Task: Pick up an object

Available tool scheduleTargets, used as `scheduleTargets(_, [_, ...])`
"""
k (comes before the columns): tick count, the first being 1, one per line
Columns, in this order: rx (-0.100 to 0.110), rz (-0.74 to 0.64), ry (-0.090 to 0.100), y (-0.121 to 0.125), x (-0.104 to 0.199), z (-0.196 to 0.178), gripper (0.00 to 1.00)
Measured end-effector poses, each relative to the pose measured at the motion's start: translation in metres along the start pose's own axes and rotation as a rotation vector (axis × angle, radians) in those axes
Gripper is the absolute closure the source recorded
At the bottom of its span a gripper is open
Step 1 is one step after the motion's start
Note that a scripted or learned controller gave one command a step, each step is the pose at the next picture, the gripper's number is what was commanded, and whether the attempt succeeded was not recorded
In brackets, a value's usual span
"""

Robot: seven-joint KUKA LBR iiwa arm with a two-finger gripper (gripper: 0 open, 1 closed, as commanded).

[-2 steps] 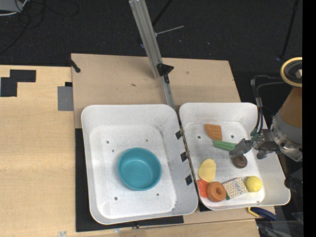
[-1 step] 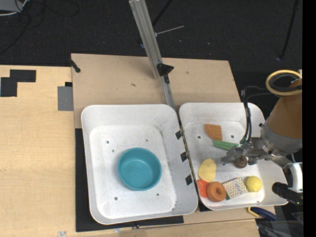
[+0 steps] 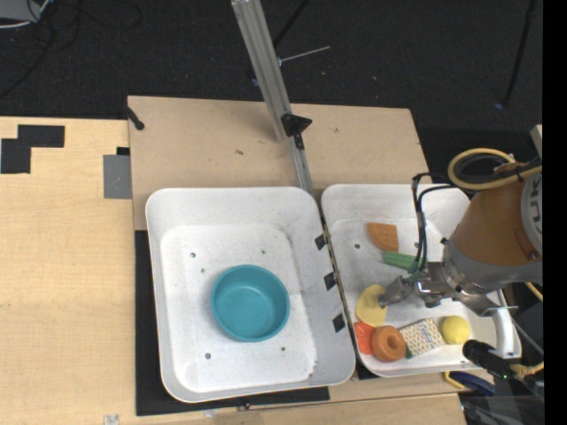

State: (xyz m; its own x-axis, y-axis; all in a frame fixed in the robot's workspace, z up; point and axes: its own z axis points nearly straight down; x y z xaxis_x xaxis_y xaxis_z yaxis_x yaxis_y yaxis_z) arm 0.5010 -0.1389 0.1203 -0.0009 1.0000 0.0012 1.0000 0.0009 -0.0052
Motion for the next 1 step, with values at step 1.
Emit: scheduleTargets(1, [-0.005,0.001,-0.001,0.0004,0.0002,0.029,0.0])
